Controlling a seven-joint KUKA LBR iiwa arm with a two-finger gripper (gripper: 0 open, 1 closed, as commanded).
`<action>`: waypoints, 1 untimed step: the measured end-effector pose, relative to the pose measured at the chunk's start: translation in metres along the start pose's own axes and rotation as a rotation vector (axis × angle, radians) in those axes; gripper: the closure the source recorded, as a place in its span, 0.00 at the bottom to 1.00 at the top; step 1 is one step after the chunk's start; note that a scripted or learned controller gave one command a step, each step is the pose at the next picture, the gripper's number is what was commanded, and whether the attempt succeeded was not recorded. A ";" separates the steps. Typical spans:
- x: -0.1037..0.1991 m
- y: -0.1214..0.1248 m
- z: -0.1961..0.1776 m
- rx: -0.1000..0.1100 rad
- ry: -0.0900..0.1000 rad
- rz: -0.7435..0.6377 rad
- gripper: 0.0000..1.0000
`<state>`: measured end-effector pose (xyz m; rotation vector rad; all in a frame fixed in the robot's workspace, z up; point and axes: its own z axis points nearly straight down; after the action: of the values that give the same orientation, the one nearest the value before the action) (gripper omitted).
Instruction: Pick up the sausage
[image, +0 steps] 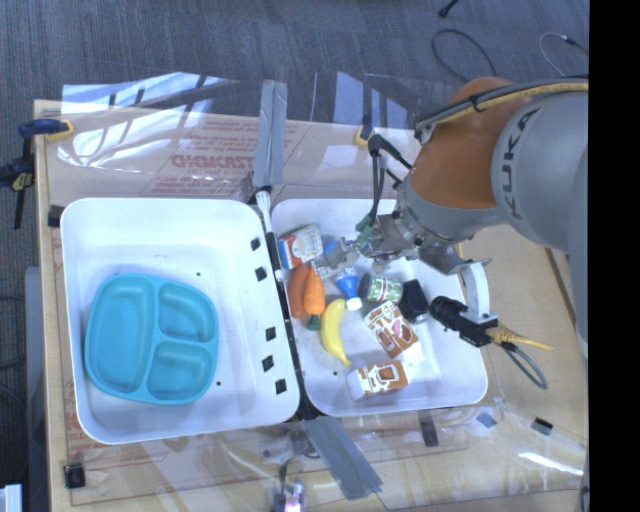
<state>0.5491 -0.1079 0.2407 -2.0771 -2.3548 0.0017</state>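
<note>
A reddish-brown sausage-like piece (298, 287) lies at the left side of the right bin (462, 380), pressed against an orange carrot (313, 293). My gripper (346, 258) hangs low over the upper middle of that bin, just right of and above the sausage, beside a small carton (303, 245). Nothing can be seen held in it.
In the right bin there are also a yellow banana (334, 331), a green can (382, 290), a blue-capped item (349, 284) and two brown-and-white cartons (390, 329) (380, 379). The left bin (120, 230) holds a blue divided plate (152, 338). The arm's body fills the upper right.
</note>
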 end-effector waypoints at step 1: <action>0.013 0.030 -0.018 -0.001 -0.001 0.135 0.00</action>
<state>0.5772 -0.0911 0.2582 -2.2328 -2.2098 0.0021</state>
